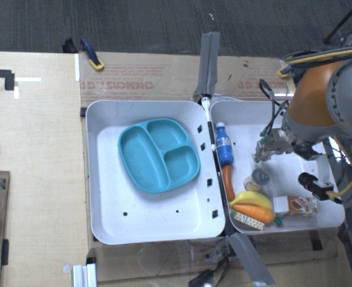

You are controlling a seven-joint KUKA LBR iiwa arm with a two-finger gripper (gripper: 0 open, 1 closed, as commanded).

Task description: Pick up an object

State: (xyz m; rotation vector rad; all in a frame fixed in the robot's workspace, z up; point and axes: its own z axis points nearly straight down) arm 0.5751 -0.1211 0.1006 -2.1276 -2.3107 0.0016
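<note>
Mirrored red lettering on the cardboard strip [137, 76] along the desk's far edge — seemingly "CHEMCAZ" — other labels unreadable.

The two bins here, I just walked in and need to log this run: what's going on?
A grey arm with an orange band reaches from the right over the right bin, its gripper poised above a small round container. Nothing shows between its fingers. That bin also holds a blue bottle, an orange stick, a banana, a carrot and a snack packet. The left bin holds a blue divided plate.
</note>
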